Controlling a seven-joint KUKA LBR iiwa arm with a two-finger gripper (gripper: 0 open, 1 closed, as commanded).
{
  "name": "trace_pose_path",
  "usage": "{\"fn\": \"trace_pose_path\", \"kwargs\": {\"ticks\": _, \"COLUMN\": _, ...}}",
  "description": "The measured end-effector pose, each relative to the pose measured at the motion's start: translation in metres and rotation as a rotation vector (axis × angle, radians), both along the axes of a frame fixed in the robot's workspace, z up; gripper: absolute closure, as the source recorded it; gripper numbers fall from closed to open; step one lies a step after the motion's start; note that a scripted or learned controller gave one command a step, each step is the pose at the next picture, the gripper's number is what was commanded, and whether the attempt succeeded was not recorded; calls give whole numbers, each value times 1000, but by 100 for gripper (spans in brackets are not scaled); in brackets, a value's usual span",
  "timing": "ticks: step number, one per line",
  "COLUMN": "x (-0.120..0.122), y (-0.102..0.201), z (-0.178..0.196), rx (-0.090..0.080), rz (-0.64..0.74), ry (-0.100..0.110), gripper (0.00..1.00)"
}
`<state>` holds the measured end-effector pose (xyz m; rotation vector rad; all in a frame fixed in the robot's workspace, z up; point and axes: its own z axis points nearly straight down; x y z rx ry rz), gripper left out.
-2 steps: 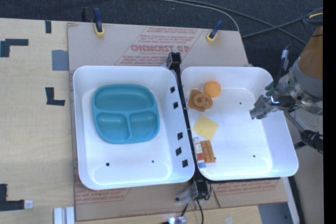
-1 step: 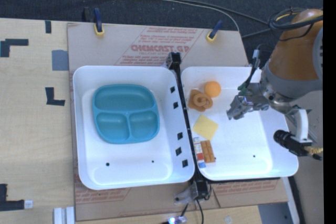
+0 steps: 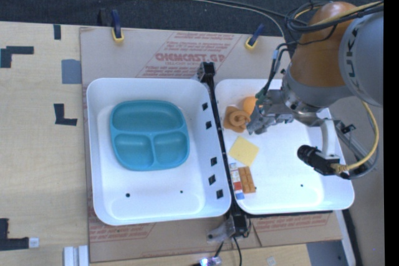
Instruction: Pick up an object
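The gripper [image 3: 260,121] hangs low in the right bin [image 3: 312,190], just beside the tan pastry [image 3: 235,118] and orange ball [image 3: 249,104], apparently lining up a grab, though whether its jaws are apart or together cannot be told.

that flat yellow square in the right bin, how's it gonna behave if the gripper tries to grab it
The yellow square lies flat on the right bin's floor with little height to pinch, so fingers would likely slide over it. It looks thin and light, so a nudge would probably push it along the smooth white floor. Flat-sided, it should not roll.
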<state>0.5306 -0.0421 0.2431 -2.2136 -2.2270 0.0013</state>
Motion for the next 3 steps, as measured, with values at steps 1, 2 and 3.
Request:
{"fn": "trace_pose_path", "kwargs": {"ticks": 1, "x": 8, "y": 52, "z": 3, "rx": 1, "rz": 1, "ry": 0, "gripper": 100}}
{"fn": "trace_pose_path", "kwargs": {"ticks": 2, "x": 17, "y": 99, "z": 1, "rx": 0, "rz": 0, "ry": 0, "gripper": 100}}
{"fn": "trace_pose_path", "kwargs": {"ticks": 3, "x": 31, "y": 145, "z": -26, "rx": -1, "rz": -1, "ry": 2, "gripper": 100}}
